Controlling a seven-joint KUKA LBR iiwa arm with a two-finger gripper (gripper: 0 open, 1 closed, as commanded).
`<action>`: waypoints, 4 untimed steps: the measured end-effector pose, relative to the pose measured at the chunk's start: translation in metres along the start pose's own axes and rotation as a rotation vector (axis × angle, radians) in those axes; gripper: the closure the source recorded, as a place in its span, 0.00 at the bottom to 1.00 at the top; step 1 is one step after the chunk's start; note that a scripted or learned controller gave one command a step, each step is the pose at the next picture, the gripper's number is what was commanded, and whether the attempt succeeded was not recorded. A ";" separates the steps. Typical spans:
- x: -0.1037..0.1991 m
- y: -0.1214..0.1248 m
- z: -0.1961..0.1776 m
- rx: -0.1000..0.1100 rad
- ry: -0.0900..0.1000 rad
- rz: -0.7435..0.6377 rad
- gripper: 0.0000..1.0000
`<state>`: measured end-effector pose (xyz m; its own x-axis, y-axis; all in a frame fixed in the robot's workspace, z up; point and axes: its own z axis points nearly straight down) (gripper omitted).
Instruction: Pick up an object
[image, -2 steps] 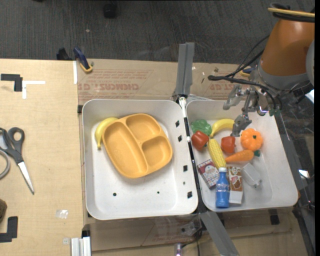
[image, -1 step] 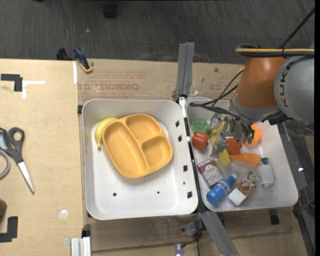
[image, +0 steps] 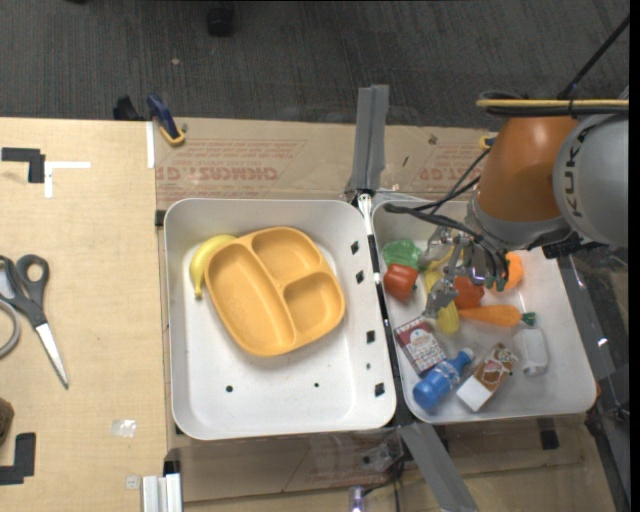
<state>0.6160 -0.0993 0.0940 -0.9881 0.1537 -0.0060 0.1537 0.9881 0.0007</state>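
My gripper is down in the right bin, among the toys at its back. Right under it lie a red-orange toy and a small yellow piece. To its left sit a green toy and a red pepper-like toy. An orange carrot lies just to the right, with another orange piece behind it. Nearer the front are a red-and-white packet, a blue bottle, a brown-and-white box and a white bottle.
The left bin holds a yellow divided plate with a banana at its left edge. Scissors lie on the bench at far left. A blue clip sits behind the bins.
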 end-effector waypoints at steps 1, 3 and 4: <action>-0.001 0.001 -0.010 0.001 -0.004 -0.002 1.00; -0.025 -0.030 0.000 0.001 -0.001 0.095 0.00; -0.027 -0.029 -0.011 0.001 -0.007 0.092 1.00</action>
<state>0.6382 -0.1319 0.1048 -0.9697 0.2438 -0.0126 0.2439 0.9698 0.0003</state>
